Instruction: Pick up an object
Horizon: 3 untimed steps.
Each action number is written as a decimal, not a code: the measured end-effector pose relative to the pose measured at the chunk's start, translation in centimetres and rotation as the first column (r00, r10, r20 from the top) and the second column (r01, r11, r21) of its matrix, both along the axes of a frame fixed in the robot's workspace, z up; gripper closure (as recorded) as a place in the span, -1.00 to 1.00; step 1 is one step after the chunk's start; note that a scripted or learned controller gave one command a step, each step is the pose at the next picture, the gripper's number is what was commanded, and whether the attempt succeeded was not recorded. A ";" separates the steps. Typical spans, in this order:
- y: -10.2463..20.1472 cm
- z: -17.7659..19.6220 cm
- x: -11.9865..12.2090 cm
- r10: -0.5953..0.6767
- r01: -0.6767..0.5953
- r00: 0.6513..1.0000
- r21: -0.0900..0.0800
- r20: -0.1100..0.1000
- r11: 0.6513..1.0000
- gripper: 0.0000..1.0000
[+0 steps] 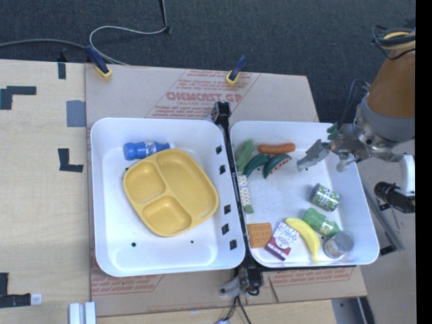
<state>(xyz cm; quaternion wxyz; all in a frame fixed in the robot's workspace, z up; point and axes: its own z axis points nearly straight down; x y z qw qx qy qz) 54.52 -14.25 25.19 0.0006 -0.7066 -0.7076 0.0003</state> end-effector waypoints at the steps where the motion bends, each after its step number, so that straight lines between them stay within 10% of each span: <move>1: 0.6 -13.3 6.4 0.000 0.000 1.000 0.000 -0.003 1.000 -1.00; 2: 2.1 -16.6 8.8 0.000 0.000 1.000 -0.003 0.001 1.000 -1.00; 3: 2.1 -15.7 8.8 0.000 0.000 1.000 -0.003 0.001 1.000 1.00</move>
